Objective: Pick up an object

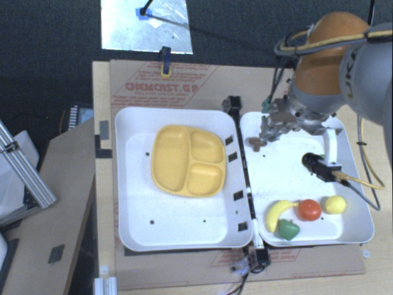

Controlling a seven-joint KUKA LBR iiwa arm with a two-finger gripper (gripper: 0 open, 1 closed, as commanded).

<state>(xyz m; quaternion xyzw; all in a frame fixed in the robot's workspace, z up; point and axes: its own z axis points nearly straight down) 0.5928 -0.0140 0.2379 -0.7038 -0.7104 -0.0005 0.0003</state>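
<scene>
The claw [265,135] hovers over the far left part of the right bin [356,226]; its grip state cannot be determined. The banana [277,211], tomato [309,209], lemon [334,204] and green pepper [287,228] lie at that bin's near edge, apparently ungrasped. Judged status: pick not yet accomplished.

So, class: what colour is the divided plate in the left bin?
Yellow; the divided plate shows plainly in the camera view.

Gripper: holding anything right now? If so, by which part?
Nothing seen held. The gripper hangs over the right bin, far end; banana, tomato, lemon and green pepper lie apart at the near end.
</scene>
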